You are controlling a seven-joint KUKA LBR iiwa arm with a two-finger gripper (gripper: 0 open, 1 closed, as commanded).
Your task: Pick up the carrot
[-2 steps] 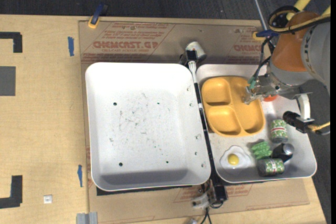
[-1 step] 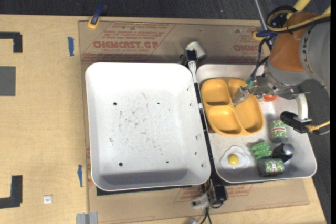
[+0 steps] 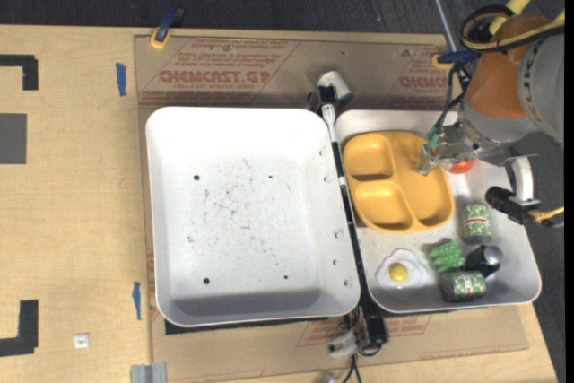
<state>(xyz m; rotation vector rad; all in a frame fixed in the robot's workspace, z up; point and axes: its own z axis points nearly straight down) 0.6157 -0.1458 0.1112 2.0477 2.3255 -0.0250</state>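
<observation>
green can (image 3: pixel 463 284), fried egg (image 3: pixel 400 271), yellow tray (image 3: pixel 395 184) crowd right bin (image 3: pixel 529 282).

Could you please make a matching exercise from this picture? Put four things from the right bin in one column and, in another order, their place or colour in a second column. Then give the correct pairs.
Things:
1. yellow divided tray
2. fried egg
3. gripper
4. black object

Descriptions:
A. white with a yellow middle, at the near edge of the right bin
B. above the tray's right edge
C. dark, between two green-labelled cans
D. two compartments, in the left part of the right bin

Pairs: 1-D, 2-A, 3-B, 4-C
</observation>
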